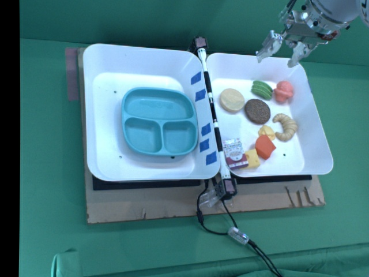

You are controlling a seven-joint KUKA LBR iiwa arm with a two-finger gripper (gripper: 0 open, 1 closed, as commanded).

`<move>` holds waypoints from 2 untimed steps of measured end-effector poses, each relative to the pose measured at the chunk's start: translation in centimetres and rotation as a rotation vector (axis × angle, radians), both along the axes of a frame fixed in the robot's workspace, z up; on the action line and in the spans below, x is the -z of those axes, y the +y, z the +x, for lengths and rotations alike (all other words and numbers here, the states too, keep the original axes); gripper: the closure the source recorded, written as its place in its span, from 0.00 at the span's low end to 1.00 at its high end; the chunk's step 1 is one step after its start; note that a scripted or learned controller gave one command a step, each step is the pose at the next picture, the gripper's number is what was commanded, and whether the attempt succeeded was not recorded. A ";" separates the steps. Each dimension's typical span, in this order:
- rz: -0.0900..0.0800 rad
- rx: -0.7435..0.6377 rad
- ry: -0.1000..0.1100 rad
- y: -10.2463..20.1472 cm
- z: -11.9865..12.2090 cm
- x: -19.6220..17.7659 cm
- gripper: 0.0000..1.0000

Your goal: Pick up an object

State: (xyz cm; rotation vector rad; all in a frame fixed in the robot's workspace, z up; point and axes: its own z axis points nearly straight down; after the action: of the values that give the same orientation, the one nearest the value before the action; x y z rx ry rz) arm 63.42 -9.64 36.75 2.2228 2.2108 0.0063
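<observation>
The gripper (282,49) is hanging above the far edge of the right bin (314,149), with its fingers (266,46) standing apart and nothing showing between them. The task is naming no particular object, and the candidates are all lying in the right bin: a green piece (262,89) and a pink-red piece (283,91) are sitting side by side nearest the gripper, a pale round biscuit (232,100) and a dark brown cookie (258,111) are lying just nearer, a croissant (285,126) is curling toward the right wall, and an orange block (265,147), a yellow wedge (252,158) and a small printed packet (233,151) are crowding together at the near side. The left bin (98,154) is carrying a teal divided tray (158,120).

These are looking like small toy foods, so probably light, stiff and somewhat slick. The pink-red piece is seeming the easiest pick, standing apart on its right; closing across its middle should be working best. The flat discs are offering little height to pinch, and the clustered pieces are risking a double catch
</observation>
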 end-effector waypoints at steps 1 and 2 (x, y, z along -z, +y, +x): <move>-0.003 0.001 -0.019 -0.8 1.8 17.2 0.00; -0.004 0.008 -0.036 -1.0 2.1 15.4 1.00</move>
State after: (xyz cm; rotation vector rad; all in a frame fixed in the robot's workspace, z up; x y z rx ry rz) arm 65.50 -10.66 21.32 2.2115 2.1819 0.0418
